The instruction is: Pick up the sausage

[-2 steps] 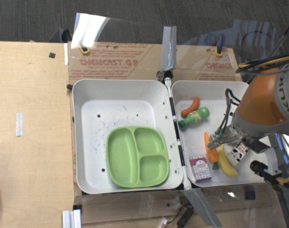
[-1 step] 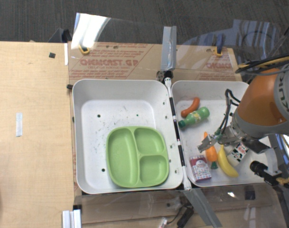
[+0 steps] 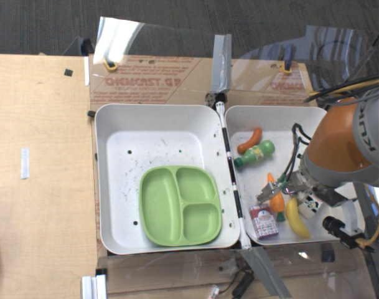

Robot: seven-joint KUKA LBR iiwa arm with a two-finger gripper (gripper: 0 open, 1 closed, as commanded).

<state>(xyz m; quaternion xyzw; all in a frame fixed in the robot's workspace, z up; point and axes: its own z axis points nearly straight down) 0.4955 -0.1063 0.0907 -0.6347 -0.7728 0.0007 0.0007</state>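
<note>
Arm point(image 3: 341, 145) reaches into right bin point(image 3: 313, 114). Green divided plate point(image 3: 180, 204) sits in left bin point(image 3: 114, 167). Gripper point(image 3: 273, 192) hovers low above carrot point(image 3: 276, 201), beside banana point(image 3: 296, 217); open or closed, cannot tell. Sausage point(image 3: 249, 139) lies untouched at bin's upper left, touching green bottle point(image 3: 254, 154).
</note>
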